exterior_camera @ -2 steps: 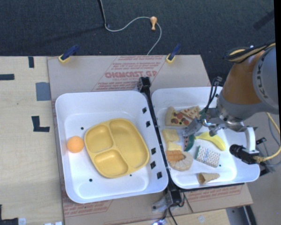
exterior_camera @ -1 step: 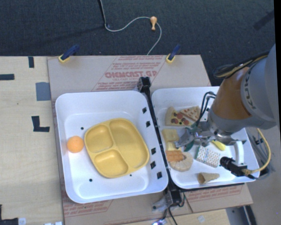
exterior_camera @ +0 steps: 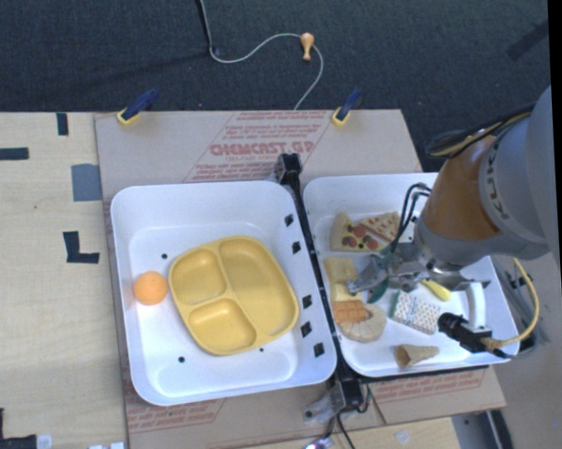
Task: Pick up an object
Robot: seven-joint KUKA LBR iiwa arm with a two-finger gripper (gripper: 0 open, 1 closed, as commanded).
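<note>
The arm [exterior_camera: 491,198] runs off the frame's right edge at about 3 o'clock, so its upper links are cut off. It covers the upper right corner of the right bin [exterior_camera: 363,360] and whatever lies beneath the wrist there. The gripper [exterior_camera: 382,277] is small and blurred; how its tips stand cannot be told. A teal item [exterior_camera: 398,304] at its 5 o'clock is largely hidden, its kind unclear.
</note>
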